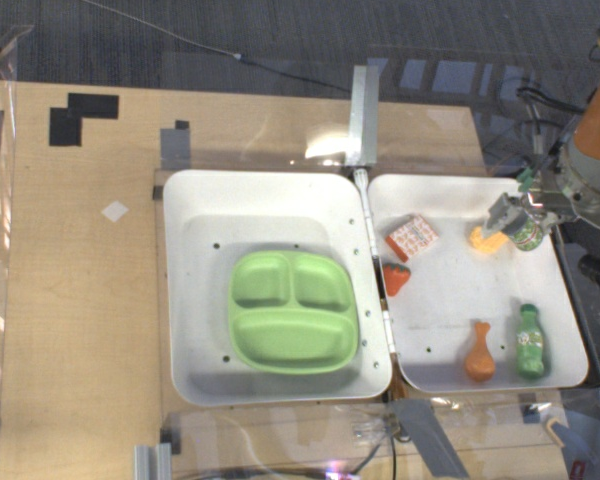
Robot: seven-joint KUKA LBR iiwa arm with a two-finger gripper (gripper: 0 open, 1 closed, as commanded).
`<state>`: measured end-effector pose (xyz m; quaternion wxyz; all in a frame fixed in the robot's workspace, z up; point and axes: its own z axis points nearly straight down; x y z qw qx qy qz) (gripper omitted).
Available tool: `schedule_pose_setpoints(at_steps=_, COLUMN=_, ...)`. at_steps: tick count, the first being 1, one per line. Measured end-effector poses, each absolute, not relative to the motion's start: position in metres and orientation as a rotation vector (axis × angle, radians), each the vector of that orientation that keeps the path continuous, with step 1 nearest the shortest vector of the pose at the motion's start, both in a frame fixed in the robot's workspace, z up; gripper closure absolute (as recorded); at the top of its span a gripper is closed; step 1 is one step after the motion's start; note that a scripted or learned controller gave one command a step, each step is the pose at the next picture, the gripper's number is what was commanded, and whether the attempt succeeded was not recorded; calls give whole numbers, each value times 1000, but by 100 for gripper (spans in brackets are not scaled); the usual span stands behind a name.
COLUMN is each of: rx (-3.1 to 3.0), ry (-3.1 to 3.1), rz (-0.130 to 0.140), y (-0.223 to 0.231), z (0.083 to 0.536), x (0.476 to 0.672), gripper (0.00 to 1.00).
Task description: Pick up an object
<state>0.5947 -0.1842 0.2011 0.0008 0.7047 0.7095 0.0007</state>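
We're looking down on the wooden worktop point(70, 298) with two white bins side by side. In the left bin point(195, 208), lower middle of the frame, sits a green divided plate point(293, 311), three compartments, lying flat. Over to the right bin point(440, 298), where the action is: the arm point(598, 133) comes in from the upper right, orange band showing at the frame edge, and its hand point(515, 218) hangs over the bin's upper right corner. Whether that hand is spread or pinched, I cannot tell from this angle; the grey parts blur together. Just beside the hand, touching or nearly so, lies a yellow object point(487, 239), with a green round piece point(527, 236) right at the hand's lower side, too muddled to name. Further left in the same bin, a small red-and-white patterned box point(412, 237) lies tilted, and below it a red strawberry-like toy point(395, 278) sits against the bin's left wall. Down at the lower right, an orange bowling-pin shaped toy point(479, 352) and a green bottle point(530, 341) lie near each other, apart from the hand.
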Motion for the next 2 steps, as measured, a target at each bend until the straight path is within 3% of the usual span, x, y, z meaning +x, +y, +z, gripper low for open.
schedule_pose_setpoints(at_steps=1, rx=2240, ry=2194, rz=6, y=-202, z=96, x=666, gripper=0)
schedule_pose_setpoints(at_steps=2, rx=2227, ry=2200, rz=7, y=-201, z=107, x=668, gripper=100)
